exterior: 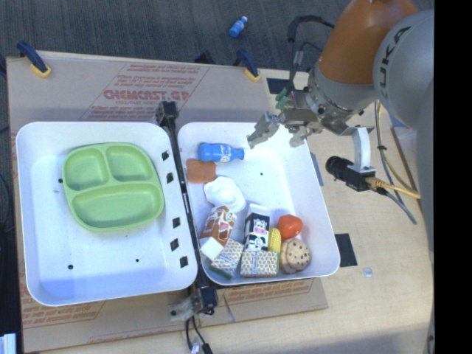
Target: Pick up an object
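Claw (279,130) hangs over the far right corner of the right bin (310,179), fingers spread, gripping nothing that I can see. My nearest target, I judge, is the blue bottle (219,152), just left of the claw, long axis running left-right. Left bin (29,198) carries a green plate (112,185). Nearer me: white bottle (225,194), tomato (290,226), cookie (296,254), crowded together.

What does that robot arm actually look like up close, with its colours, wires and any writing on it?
The arm is a thick, rounded grey shell with a broad orange band above the wrist and part of the KUKA name in dark letters. Black cables loop around the wrist, and yellowish ones trail off beside it. At its end is a small metal gripper with two pale fingers.
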Controlling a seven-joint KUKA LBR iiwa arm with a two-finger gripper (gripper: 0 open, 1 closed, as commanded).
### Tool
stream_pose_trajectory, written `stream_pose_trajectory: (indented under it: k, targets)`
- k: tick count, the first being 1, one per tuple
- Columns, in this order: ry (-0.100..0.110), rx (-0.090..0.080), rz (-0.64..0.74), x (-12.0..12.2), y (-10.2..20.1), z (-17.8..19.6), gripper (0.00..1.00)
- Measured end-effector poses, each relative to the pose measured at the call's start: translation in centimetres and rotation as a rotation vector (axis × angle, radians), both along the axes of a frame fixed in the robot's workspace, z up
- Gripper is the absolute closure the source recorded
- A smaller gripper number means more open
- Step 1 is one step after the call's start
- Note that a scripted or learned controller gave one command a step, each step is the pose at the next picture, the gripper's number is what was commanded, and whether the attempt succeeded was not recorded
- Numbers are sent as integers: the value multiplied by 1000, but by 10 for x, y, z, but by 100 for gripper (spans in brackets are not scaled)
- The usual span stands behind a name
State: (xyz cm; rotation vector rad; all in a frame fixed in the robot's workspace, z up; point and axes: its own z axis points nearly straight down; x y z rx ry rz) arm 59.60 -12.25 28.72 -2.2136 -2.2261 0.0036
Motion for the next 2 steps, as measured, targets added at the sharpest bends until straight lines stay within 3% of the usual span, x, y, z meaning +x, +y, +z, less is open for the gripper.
stream_pose_trajectory:
  k: [1,2]
  targets:
    - [2,1,0,-60,-30,-168,0]
    - [1,1,2,-51,23,-196,0]
